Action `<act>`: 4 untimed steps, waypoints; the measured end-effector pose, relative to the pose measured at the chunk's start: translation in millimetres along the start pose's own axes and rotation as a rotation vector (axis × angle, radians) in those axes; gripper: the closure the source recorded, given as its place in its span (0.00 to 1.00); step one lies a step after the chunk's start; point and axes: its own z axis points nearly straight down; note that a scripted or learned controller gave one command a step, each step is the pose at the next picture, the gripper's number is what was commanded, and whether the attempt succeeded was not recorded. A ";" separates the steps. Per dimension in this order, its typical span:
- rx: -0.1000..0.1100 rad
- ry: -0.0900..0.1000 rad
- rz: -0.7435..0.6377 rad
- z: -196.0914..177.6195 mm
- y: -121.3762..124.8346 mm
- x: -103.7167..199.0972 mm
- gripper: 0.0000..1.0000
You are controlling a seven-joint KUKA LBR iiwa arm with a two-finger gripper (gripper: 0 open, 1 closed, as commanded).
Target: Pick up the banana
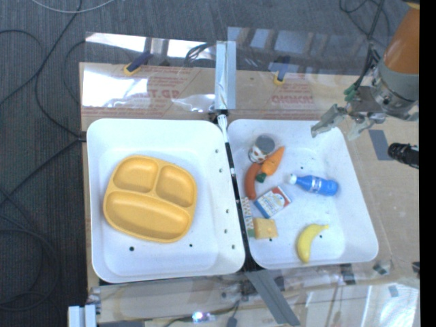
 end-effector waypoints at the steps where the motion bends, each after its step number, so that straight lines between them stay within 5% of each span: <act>1: -0.014 -0.004 -0.142 142.8 -40.9 8.9 0.00; 2: -0.028 0.000 0.129 181.2 -106.9 3.0 0.00; 3: -0.028 -0.020 -0.241 184.0 -117.7 3.7 0.00; 4: -0.035 -0.012 0.191 183.8 -115.8 25.6 0.00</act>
